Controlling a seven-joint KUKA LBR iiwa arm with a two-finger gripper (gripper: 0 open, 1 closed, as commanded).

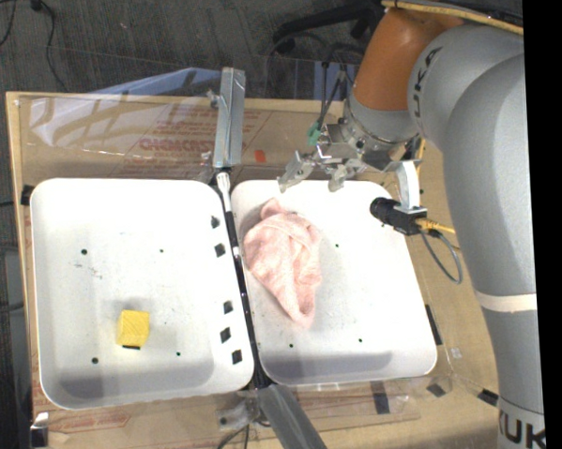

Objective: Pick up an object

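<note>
robot lab: arm point(463, 106), white bins point(73, 197)

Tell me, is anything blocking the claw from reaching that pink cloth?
Nothing visible does. The gripper hangs over the far edge of the right bin, and the pink cloth lies just below it in the picture, with bare bin floor between them. The yellow block sits in the other bin.

Two bins are sitting side by side on the bench point(31, 119), the left bin point(64, 207) and the right bin point(397, 288) meeting along a divider point(234, 268) that is running from far to near. A small block point(133, 328) is lying in the left bin, toward its near left part. A crumpled cloth point(285, 258) is lying in the right bin, close to the divider and toward the far side. The gripper point(318, 174) is hanging over the far edge of the right bin, just beyond the cloth, with the arm point(475, 162) reaching in from the right.
</note>
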